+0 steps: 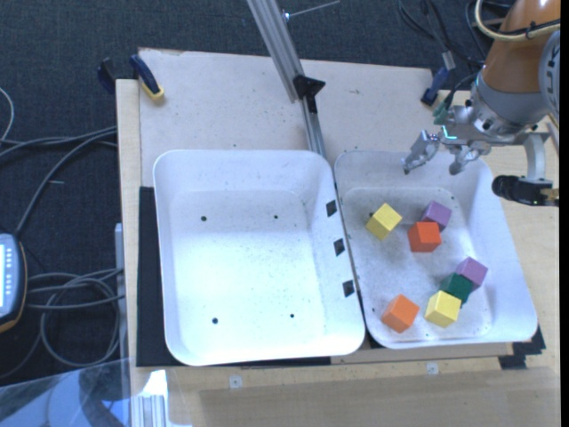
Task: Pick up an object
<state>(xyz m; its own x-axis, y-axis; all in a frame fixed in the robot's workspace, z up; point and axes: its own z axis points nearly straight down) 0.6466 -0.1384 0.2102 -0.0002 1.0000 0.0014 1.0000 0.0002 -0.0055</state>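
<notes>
Leftmost, white left bin (178,203). Then right bin (507,265) with cubes: yellow cube (384,221), red cube (425,236) touching purple cube (436,213); nearer front, orange cube (401,312), second yellow cube (443,308), green cube (459,286), second purple cube (471,270). Above far rim, gripper (442,157), fingers spread, holding nothing.

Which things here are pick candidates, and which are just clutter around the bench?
Job: gripper, open over the right bin; yellow cube, red cube, orange cube, green cube.
Lying about: left bin, blue-yellow clamp, cables.
</notes>
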